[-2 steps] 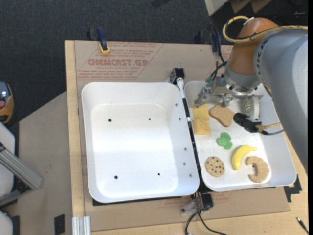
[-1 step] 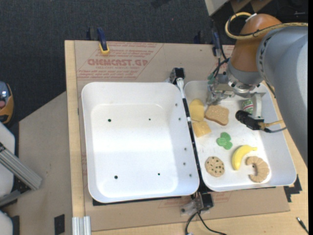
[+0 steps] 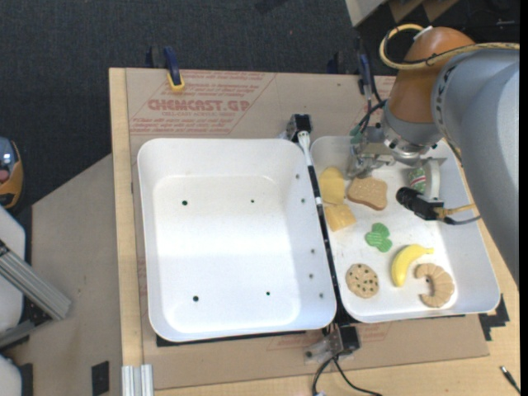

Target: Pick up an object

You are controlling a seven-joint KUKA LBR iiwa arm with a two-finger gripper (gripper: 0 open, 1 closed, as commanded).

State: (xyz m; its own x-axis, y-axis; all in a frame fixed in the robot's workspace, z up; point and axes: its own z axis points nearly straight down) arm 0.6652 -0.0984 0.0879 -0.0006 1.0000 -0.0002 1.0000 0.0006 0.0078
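The right bin (image 3: pixel 467 246) holds several toy foods. A slice of toast (image 3: pixel 368 193) lies near its far left, with a yellow cheese block (image 3: pixel 332 185) and a yellow wedge (image 3: pixel 339 216) beside it. Nearer the front are a green leafy piece (image 3: pixel 379 238), a banana (image 3: pixel 406 262), a croissant (image 3: pixel 436 284) and a chocolate-chip cookie (image 3: pixel 362 280). My gripper (image 3: pixel 360 163) hangs low over the bin's far end, just above the toast and the cheese block. A small red, green and white thing (image 3: pixel 421 178) peeks out beside the wrist, partly hidden.
The left bin (image 3: pixel 147 221) sits beside the right one, and their walls meet along a dark strip (image 3: pixel 318 213). Both rest on a brown cardboard sheet (image 3: pixel 198 97). The grey arm fills the upper right.
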